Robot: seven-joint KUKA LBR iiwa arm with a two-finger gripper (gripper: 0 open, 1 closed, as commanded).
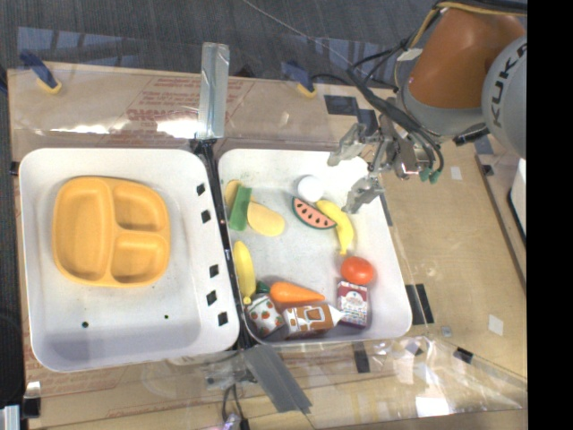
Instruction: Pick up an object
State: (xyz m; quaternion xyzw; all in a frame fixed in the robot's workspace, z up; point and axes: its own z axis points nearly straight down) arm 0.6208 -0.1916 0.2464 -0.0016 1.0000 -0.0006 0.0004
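The arm [466, 56] carries part of the maker's name on its grey shell at the right edge, where the letters "KU" can be read. Red print runs across the cardboard [170, 101] behind the bins, too faint to read. The small carton [354, 305] in the right bin has a red and white label whose words are too small to make out, and the brown carton [309, 317] beside it is just as unclear.

The claw [356, 170] hangs over the far right corner of the right bin [394, 280]. Its two fingers are spread apart, one [345, 148] nearer the back rim and one [362, 192] nearer the middle, and nothing sits between them. The nearer finger tip is just beside the top end of a banana [339, 221], though whether it touches cannot be told.

A white ball [309, 187] lies just left of the claw, with a watermelon slice [310, 213] below it. A tomato [357, 270] sits near the right wall, a carrot [294, 292] near the front, and a second banana [244, 270] along the left wall.

The left bin [54, 334] holds an orange tray [109, 230].
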